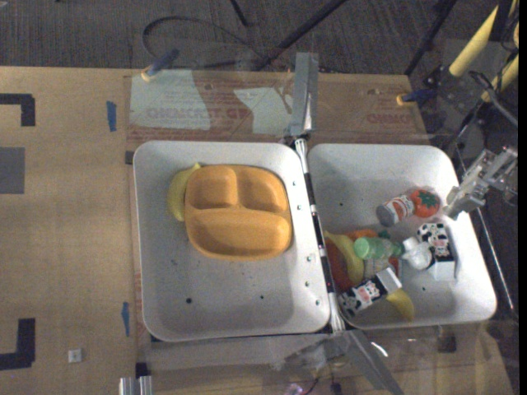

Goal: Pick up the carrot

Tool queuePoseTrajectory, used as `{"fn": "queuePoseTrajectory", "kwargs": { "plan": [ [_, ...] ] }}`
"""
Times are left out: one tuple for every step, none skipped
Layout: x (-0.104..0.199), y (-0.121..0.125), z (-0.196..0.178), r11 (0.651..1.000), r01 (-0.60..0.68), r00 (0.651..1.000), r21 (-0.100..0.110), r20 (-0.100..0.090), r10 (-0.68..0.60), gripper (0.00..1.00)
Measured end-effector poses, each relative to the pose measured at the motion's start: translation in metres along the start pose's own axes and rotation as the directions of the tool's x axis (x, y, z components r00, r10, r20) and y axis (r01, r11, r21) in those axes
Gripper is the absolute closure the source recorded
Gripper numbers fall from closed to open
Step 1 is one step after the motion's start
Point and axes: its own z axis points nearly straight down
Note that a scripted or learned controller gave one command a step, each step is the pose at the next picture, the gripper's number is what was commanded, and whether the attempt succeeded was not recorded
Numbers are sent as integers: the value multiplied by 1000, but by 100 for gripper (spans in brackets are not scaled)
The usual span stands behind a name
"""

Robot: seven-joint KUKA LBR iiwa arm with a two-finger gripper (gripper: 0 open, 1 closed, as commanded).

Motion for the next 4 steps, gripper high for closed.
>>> {"fn": "queuePoseTrajectory", "kwargs": {
  "plan": [
    [-29, -44, 2, 975, 224, 975, 0, 1, -224, 100],
    [-30, -47, 38, 740, 672, 740, -3, -4, -672, 100],
    [-45, -51, 109, 465, 885, 465, -5, -2, -885, 100],
    [-67, -30, 99, 456, 890, 456, -3, 1, -890, 100]
  ]
}}
